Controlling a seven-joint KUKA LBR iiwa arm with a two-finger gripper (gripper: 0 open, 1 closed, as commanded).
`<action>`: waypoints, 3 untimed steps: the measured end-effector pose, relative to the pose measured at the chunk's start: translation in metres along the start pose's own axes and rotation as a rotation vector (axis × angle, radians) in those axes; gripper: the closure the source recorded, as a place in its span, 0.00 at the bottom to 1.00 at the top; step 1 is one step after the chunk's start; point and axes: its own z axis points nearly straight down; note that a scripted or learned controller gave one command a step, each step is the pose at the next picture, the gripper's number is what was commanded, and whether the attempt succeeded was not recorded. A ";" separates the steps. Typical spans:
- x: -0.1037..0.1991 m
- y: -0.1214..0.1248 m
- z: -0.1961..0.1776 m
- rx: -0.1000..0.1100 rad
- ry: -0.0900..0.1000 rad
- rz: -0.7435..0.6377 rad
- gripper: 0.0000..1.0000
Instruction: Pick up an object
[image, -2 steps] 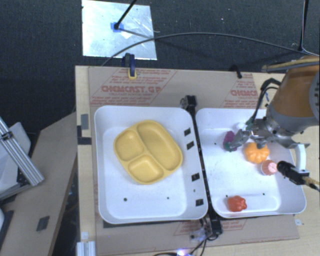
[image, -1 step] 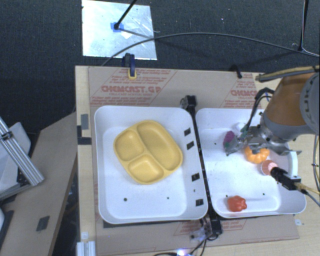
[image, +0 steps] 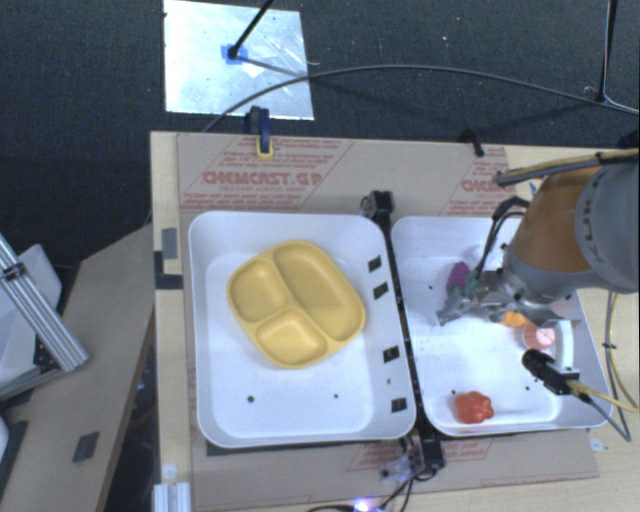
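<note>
The right bin (image: 430, 380) holds a red lumpy object (image: 474, 406) near its front wall. A purple object (image: 458, 272) lies toward the back of that bin. An orange piece (image: 514, 320) and a pink piece (image: 541, 336) sit close together at its right side, partly under the arm. My gripper (image: 452, 308) is low over the middle of the right bin, just in front of the purple object and left of the orange piece. Nothing shows in its grasp.
A yellow divided plate (image: 295, 300) lies in the left bin (image: 215, 400). A black divider with clips (image: 392, 300) runs between the bins. A black part of the arm (image: 548, 372) hangs over the right bin's front right corner. The grey and orange arm (image: 575, 235) covers the back right.
</note>
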 end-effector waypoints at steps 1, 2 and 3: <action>0.000 0.001 -0.013 -0.005 -0.002 0.001 1.00; -0.002 -0.004 -0.058 -0.007 -0.002 0.002 1.00; 0.001 -0.013 -0.109 -0.008 -0.002 -0.003 1.00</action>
